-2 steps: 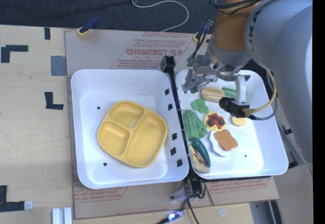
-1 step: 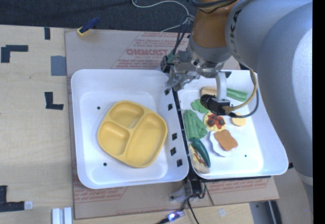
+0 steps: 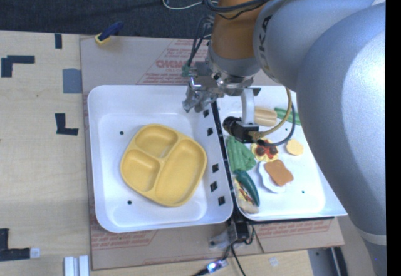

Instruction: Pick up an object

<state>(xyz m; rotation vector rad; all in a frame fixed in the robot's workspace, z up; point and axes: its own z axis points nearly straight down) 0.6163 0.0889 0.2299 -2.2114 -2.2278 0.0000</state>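
My gripper (image 3: 197, 101) hangs over the back right corner of the left bin (image 3: 100, 143), close to the wall it shares with the right bin (image 3: 313, 203). Nothing shows in its grasp. A yellow divided plate (image 3: 163, 164) lies in the middle of the left bin, in front of and to the left of the gripper. In the right bin lie several toy foods: a beige roll (image 3: 266, 116), a green leaf (image 3: 240, 153), a red and yellow piece (image 3: 265, 150), an orange slice (image 3: 294, 148), a brown patty on a white disc (image 3: 278, 173) and a dark green piece (image 3: 246, 187).
The grey arm with its orange band fills the upper right and covers the back of the right bin. Both bins rest on a cardboard sheet (image 3: 131, 62) on the wooden bench. A blue and yellow item (image 3: 109, 32) lies at the cardboard's far left corner.
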